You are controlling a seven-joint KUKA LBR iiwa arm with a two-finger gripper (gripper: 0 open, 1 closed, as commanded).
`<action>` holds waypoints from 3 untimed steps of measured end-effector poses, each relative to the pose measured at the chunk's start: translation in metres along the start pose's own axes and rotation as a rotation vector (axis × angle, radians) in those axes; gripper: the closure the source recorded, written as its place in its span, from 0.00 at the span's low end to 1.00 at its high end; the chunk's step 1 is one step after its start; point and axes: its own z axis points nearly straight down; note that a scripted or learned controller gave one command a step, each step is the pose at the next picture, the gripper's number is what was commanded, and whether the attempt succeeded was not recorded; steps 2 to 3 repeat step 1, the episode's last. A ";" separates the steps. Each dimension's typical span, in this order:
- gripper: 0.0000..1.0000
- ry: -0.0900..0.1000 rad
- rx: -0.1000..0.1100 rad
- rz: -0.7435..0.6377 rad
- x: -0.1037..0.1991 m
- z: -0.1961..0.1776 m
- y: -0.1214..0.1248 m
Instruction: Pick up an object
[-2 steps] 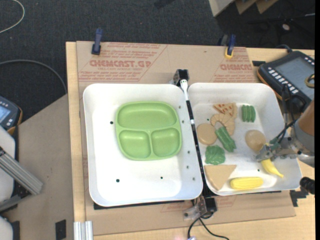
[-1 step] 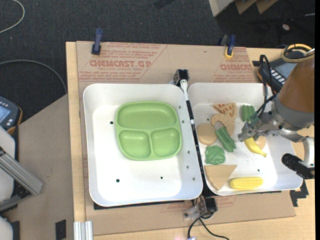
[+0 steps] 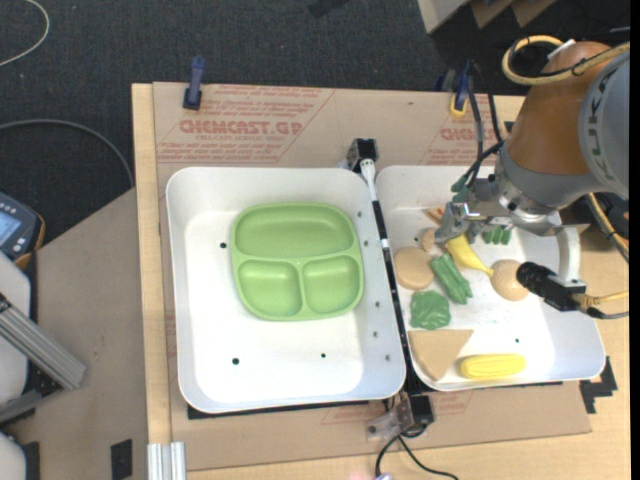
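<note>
My gripper [image 3: 455, 224] hangs low over the back left part of the right bin [image 3: 575, 353]. It is right above the upper end of a yellow banana [image 3: 469, 256]. Just left of it lie a small tan piece [image 3: 428, 240] and a round tan bun [image 3: 411, 267]. A green cucumber [image 3: 451, 278] lies beside the banana, with a leafy green piece [image 3: 431, 311] below it. Some green beans [image 3: 495, 235] sit under the wrist. A tan egg-shaped item [image 3: 509, 281], a tan wedge [image 3: 437, 349] and a yellow corn cob [image 3: 491, 366] lie nearer the front.
The left bin [image 3: 200, 338] holds a green divided plate [image 3: 297, 260]. A black divider rail [image 3: 385, 258] runs between the bins. The arm's grey and orange body [image 3: 560, 128] looms over the right bin's back right, and a black cable part [image 3: 545, 283] sticks out near the egg-shaped item.
</note>
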 end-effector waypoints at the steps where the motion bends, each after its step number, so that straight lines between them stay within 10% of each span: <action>1: 1.00 0.003 0.010 0.003 0.074 -0.002 -0.021; 3: 1.00 0.003 0.010 0.003 0.074 -0.002 -0.021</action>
